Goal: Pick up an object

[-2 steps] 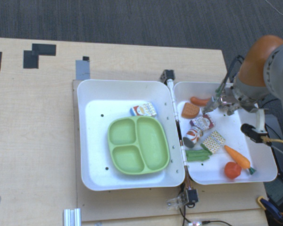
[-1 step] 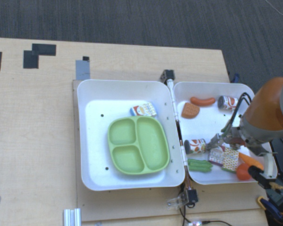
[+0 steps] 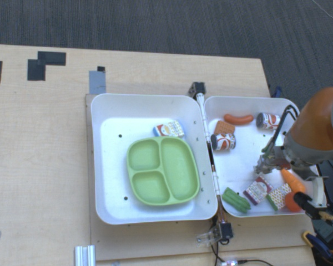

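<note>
My gripper hangs low in the right bin, near its front right part. Just below it in the view lies a small red and white packet; whether they touch I cannot tell. Another small packet lies beside that one, and an orange carrot is partly hidden under the arm. A green pickle rests at the bin's front. Further back are a can, a brown waffle, a sausage and a second can.
The left bin holds a green divided plate and a small carton behind it. The divider between the bins runs close to the first can. Cables trail along the arm's wrist.
</note>
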Robot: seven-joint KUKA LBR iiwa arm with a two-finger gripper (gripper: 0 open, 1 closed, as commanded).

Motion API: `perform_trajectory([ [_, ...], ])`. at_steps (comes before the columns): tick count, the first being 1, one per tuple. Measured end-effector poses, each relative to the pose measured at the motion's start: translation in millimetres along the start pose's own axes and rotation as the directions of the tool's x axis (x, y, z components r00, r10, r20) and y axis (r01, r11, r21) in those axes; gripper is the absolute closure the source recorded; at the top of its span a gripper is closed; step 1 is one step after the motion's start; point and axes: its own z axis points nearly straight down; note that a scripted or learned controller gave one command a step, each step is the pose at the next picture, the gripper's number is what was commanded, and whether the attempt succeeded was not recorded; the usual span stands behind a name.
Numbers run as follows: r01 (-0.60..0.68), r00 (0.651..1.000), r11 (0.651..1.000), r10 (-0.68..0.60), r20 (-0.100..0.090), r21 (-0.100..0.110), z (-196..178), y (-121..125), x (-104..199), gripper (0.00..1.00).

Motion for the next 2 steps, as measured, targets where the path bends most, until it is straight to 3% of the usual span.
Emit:
perform_trajectory([
  [1,0.000,1.000,1.000,0.000,0.000,0.000,0,0,0,0.00],
  [2,0.001,1.000,1.000,-0.001,0.000,-0.003,-10,1,1,1.00],
])
